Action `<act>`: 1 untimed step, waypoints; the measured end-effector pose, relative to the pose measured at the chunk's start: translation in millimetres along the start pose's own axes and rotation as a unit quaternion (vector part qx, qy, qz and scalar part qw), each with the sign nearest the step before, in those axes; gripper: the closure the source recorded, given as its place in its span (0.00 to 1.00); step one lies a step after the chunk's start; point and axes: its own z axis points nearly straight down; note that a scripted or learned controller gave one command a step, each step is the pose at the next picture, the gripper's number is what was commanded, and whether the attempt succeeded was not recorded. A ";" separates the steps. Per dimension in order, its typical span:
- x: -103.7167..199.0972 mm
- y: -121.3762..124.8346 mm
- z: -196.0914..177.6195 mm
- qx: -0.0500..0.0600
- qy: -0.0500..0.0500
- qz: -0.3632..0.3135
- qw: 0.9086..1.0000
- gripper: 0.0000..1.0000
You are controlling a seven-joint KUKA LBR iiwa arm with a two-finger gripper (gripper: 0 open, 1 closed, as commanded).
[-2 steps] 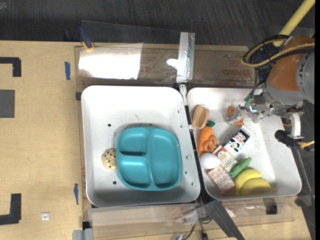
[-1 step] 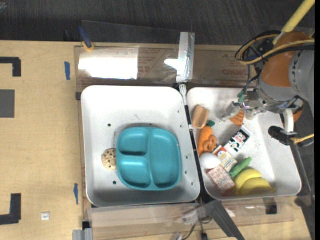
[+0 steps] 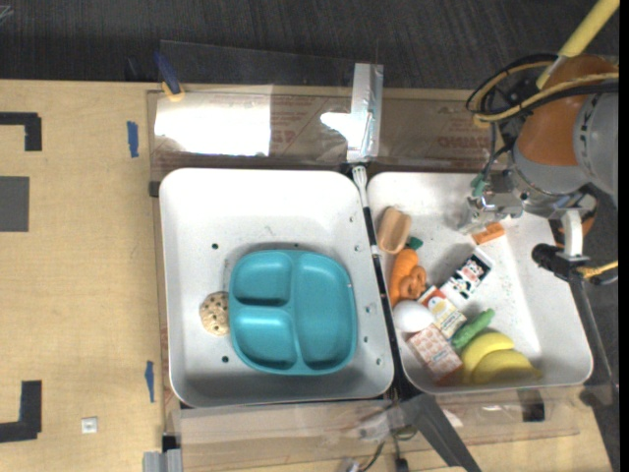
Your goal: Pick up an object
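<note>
The right bin (image 3: 550, 313) holds a pile of toy food. There is a tan bread piece (image 3: 393, 229), an orange carrot (image 3: 405, 275), a white egg (image 3: 413, 316), a black-and-white carton (image 3: 469, 274), a pink packet (image 3: 433, 350), a green vegetable (image 3: 473, 324) and a yellow banana (image 3: 497, 358). My gripper (image 3: 485, 205) hangs over the bin's back right part, below the orange wrist band. A small orange piece (image 3: 488, 232) lies just under it; whether the two touch is unclear.
In the left bin (image 3: 197, 214) sits a teal divided plate (image 3: 293, 309), with a cookie (image 3: 214, 313) by its left side. A clear plastic sheet (image 3: 265, 116) stands behind the bins. Cables (image 3: 506, 87) loop by the arm.
</note>
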 end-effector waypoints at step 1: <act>0.6 1.5 -11.2 -0.002 -0.001 -0.001 1.000 1.00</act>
